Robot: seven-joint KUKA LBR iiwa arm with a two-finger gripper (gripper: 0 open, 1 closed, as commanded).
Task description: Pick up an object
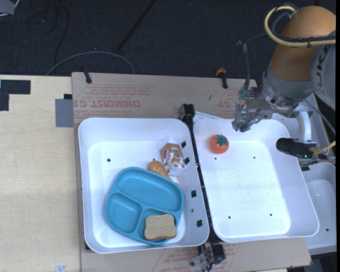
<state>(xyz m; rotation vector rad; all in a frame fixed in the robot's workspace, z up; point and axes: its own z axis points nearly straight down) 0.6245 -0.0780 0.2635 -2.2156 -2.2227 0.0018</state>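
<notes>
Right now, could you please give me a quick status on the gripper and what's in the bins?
Gripper over right bin's far rim, nothing seen held. Orange fruit toy nearest, lying free in that bin. Left bin: blue tray with bread slice.

Small orange tomato-like toy [219,144] with green top, sitting upright on right bin floor, just below and left of gripper [242,122], not touching.
</notes>
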